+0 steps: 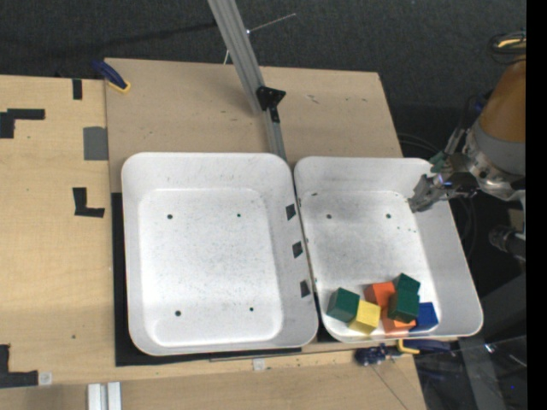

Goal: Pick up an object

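Several small blocks lie piled in the near corner of the right bin [359,220]: a green cube [344,304], a yellow one [367,315], an orange one [381,294], a dark green one [407,295] and a blue one [426,315]. My gripper [425,193] hangs over the right bin's far right rim, well behind the pile, with the arm's orange band [510,101] above it. Nothing shows between its fingers.
The left bin [205,246] sits beside the right one. A slanted metal pole [244,49] with a black clamp crosses the bench behind the bins. Black tape marks and a blue-yellow clip [111,75] lie on the wooden bench at left.
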